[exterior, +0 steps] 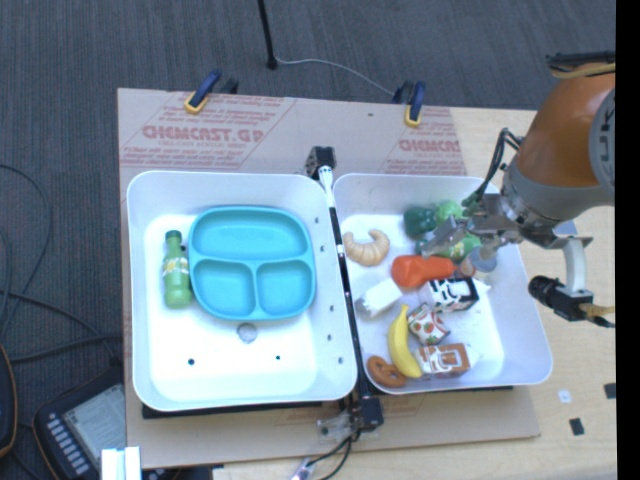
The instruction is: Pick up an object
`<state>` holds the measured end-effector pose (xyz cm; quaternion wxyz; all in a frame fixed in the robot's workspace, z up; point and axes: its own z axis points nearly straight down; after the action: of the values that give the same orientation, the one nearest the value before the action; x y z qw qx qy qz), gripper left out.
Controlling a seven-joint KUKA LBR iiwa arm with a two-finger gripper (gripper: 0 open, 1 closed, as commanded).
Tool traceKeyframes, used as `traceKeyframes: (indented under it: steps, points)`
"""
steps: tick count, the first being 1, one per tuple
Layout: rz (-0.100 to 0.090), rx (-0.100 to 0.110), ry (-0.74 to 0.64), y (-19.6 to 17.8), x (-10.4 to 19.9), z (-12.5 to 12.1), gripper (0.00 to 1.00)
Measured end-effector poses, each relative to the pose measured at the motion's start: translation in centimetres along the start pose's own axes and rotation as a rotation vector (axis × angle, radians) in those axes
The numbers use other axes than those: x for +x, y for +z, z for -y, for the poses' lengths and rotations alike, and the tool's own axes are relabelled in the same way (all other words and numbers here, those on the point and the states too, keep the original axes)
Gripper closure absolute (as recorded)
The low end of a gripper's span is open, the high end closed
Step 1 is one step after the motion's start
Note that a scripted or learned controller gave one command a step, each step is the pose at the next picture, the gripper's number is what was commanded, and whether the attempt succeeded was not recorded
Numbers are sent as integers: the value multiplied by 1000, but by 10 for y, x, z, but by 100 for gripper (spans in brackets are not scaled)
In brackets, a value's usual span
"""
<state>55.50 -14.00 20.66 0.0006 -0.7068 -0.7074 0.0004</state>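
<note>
Where toys crowd the right bin [520,363], end effector [462,236] above carrot [420,269].

You can't read the gripper [462,234] finger state, too small against the clutter. Arm [570,158] is cut off at right edge. Green toy [432,216] partly hidden behind the gripper.

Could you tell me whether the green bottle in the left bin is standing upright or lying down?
Lying down: the green bottle rests lengthwise on the bin floor beside the blue tray.

Brown bench board [200,133]; two white bins [140,268] side by side
</note>
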Motion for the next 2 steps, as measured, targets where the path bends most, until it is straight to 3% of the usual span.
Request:
traceKeyframes:
  steps: [1, 2]
  points:
    - [1, -1, 1, 98, 37, 16, 0]
    - [3, -4, 3, 119, 44, 17, 0]
